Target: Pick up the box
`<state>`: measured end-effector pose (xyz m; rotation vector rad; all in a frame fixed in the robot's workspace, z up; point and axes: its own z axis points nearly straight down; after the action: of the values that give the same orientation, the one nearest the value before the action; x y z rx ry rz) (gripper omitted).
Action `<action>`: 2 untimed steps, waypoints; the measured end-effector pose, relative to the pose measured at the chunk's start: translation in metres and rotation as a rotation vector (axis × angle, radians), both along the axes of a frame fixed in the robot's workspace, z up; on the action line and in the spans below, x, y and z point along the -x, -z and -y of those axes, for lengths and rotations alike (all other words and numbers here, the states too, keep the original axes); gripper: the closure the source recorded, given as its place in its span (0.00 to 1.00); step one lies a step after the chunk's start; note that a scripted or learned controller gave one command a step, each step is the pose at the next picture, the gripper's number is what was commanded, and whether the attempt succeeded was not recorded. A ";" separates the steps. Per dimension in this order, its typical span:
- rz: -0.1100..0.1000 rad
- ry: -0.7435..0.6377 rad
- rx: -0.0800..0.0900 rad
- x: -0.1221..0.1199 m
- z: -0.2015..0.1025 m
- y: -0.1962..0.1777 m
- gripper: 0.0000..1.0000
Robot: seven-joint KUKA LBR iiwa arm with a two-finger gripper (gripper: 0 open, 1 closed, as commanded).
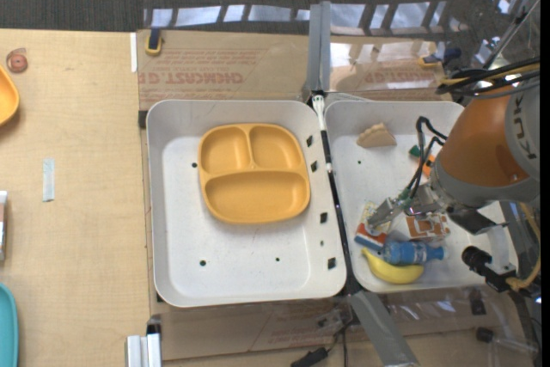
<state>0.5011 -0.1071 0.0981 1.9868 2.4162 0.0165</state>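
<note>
A small orange-and-white cardboard box (427, 226) lies in the right-hand shallow white bin (378, 172), towards its lower right part, partly covered by the arm. The two-finger metal gripper (397, 209) sits low in this bin, just left of the box, and whether it is open or closed cannot be told from this angle. It may be touching the box's edge, but the clutter makes that unclear. Directly below the box lies a blue plastic bottle (411, 253) on its side, and below that a yellow banana (391, 271), the two touching. A beige, bread-like lump (376, 136) rests well apart near the bin's upper left corner. The grey arm with its orange band (481, 152) enters from the right. In the left-hand white bin (172, 211) sits a yellow three-compartment plastic plate (254, 172), upright and flat.
</note>
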 end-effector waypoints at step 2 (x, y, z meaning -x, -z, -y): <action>-0.004 0.009 0.003 0.003 -0.006 0.001 0.00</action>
<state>0.4977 -0.1010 0.0974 1.9987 2.4080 0.0081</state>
